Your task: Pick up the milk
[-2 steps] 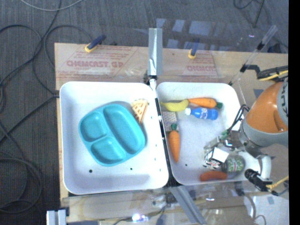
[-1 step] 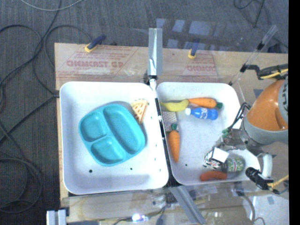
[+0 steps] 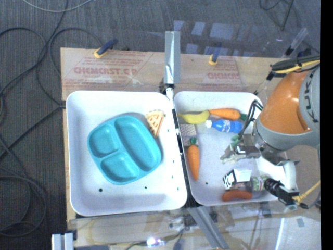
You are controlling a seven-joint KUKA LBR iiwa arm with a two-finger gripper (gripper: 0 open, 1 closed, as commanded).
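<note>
A: The arm runs off the right edge, its upper links cut from view.

B: And the gripper?

A: It sits low over the right bin; its fingers blur into the wrist hardware, so their spread cannot be read.

B: The milk?

A: A small white carton, its printed face too small to make out.

B: Anything covered?

A: The wrist overlaps the right bin's far wall, hiding that rim.

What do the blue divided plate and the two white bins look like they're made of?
The blue divided plate looks like moulded plastic with a smooth, slightly glossy finish and soft rounded compartment edges. The left bin and right bin look like thin matte white plastic with rounded corners, though that's a guess.
</note>
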